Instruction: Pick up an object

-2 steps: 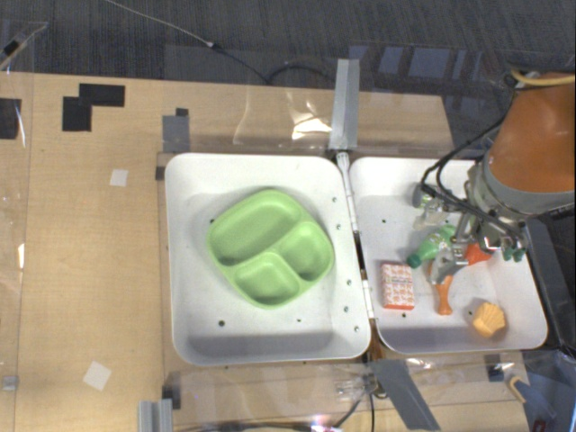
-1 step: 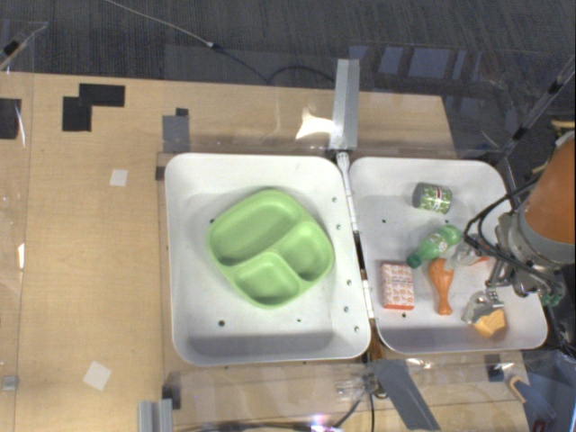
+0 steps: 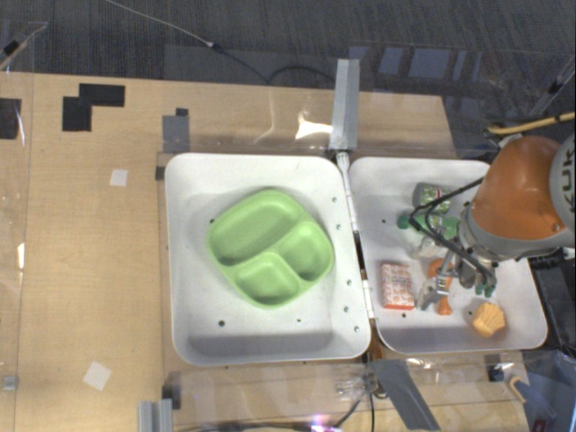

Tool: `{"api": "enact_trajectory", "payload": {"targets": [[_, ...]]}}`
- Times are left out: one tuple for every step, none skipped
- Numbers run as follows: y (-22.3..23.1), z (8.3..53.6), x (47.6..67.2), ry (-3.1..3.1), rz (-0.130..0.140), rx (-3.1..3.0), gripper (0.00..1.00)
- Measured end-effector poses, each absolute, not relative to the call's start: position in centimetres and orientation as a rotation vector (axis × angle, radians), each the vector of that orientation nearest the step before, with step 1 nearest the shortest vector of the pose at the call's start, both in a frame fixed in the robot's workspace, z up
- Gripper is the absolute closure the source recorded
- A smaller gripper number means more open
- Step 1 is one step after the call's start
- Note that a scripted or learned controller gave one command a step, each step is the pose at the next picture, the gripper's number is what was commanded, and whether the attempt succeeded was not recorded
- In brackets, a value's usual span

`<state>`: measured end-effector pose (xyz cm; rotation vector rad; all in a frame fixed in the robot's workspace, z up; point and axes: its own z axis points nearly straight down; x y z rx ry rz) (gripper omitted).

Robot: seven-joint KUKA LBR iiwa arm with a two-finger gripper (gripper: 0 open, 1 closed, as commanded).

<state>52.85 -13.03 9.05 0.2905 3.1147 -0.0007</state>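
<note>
Beside gripper [image 3: 441,293]: pink packet [image 3: 397,285], cupcake [image 3: 487,318]

Divided plate [image 3: 270,247] in left bin [image 3: 189,331] — packet [image 3: 397,285] in right bin [image 3: 513,336]

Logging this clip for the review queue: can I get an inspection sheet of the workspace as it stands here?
Surface: wooden bench bearing the left bin and the right bin side by side.
Job's things: in the right bin, a pink-patterned packet, a yellow ridged piece, a small orange piece and a green item partly under the arm.
Clutter: green divided plate in the left bin.
Grippers: gripper low over the right bin, beside the packet; grasp cannot be judged.
Cables: black cables along the wrist; thin wire across the floor.
Surroundings: dark carpet; black squares on the bench.
</note>
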Motion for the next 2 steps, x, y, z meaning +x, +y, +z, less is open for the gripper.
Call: {"api": "enact_trajectory", "payload": {"targets": [[-13.0, 10.5, 53.4, 3.095, -0.005, 0.279, 1.00], [-7.4, 18.8, 56.9, 3.028, 0.006, 0.797, 1.00]]}}
